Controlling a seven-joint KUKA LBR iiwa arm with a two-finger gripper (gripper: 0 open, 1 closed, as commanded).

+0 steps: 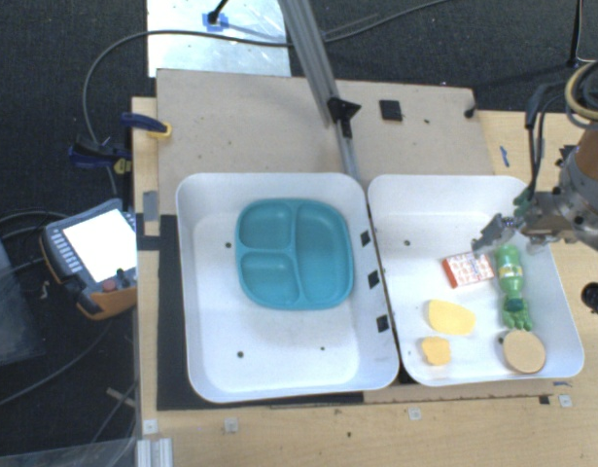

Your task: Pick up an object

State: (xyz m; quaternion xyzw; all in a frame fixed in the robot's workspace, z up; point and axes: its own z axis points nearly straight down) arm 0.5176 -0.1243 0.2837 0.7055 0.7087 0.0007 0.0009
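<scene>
The gripper (508, 230) hangs over the right bin (415, 212), its finger state unclear. Just below it lie a green bottle (510, 278) and red carton (469, 269). Brown board (260, 115) backs 2 bins on dark carpet (46, 66).

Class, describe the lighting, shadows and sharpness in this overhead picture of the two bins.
Camera view: even, soft lighting; faint shadow below the teal divided plate in the left bin; the gripper looks blurred; the green bottle shows no label detail.
</scene>
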